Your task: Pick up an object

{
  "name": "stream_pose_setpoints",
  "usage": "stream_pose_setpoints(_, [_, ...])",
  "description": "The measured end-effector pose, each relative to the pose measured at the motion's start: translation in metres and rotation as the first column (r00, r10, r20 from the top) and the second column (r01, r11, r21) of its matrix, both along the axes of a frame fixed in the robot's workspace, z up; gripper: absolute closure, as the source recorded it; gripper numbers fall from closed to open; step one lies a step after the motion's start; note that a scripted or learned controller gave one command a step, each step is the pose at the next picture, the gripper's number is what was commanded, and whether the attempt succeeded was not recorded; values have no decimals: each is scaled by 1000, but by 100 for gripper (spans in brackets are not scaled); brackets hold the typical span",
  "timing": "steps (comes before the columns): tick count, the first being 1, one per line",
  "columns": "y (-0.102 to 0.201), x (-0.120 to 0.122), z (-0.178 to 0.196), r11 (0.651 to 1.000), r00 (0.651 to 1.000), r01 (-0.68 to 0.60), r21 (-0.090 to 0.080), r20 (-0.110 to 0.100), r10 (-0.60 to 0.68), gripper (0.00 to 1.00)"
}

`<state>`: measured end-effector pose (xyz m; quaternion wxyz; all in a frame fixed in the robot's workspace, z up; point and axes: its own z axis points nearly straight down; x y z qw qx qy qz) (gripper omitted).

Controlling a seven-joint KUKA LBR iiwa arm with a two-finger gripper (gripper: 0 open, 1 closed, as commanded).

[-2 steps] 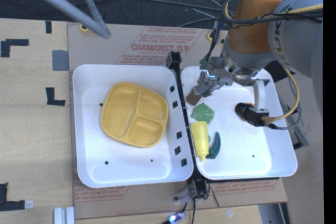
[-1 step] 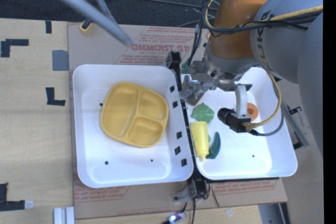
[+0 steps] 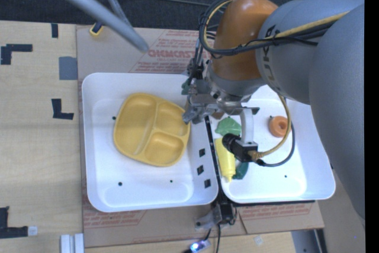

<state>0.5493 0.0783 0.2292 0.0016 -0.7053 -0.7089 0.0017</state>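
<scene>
The cardboard sheet (image 3: 169,51) under the bins bears red print, too blurred to read.

Plate (image 3: 151,129) in left bin (image 3: 98,127), ring (image 3: 278,125) in right.

Grey arm (image 3: 331,62), glossy orange band (image 3: 243,38) above wrist, black and yellow cables (image 3: 278,151) looping around it.

Glossy yellow plastic tray (image 3: 150,129) lies in smooth white plastic bin (image 3: 100,186).
</scene>
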Motion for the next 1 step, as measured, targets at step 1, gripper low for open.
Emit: stream_pose_setpoints(1, [-2, 1, 1, 1000, 1000, 2, 0, 2, -2, 0])
